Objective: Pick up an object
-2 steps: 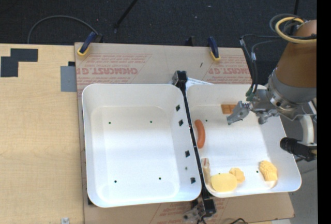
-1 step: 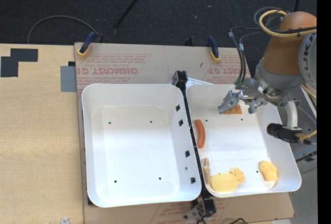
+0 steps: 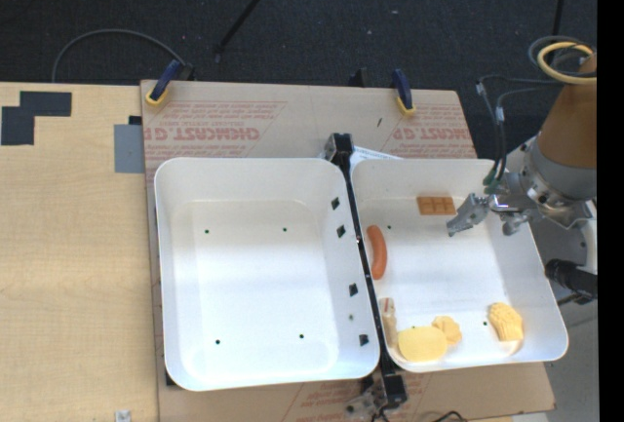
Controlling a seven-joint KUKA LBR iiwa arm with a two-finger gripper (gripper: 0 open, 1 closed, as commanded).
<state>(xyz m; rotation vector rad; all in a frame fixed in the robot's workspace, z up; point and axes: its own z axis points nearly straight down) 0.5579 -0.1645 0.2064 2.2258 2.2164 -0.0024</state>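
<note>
The gripper (image 3: 489, 216) hangs over the right bin (image 3: 531, 288), metal fingers spread, holding nothing. A ridged brown waffle (image 3: 436, 206) lies near. A smooth sausage (image 3: 376, 250) rests by the divider.

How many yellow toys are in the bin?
3, all along the near edge of the right bin: a big round yellow piece, a small one touching it, and a corn-like one near the right corner. The dividing wall might hide more.

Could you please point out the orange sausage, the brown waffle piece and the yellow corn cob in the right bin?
Orange sausage-shaped toy (image 3: 376, 251), camera view, middle of its length.
Brown rectangular waffle piece (image 3: 436, 206), camera view, centre of its top face.
Yellow corn cob toy (image 3: 505, 321), camera view, middle of its body.
</note>
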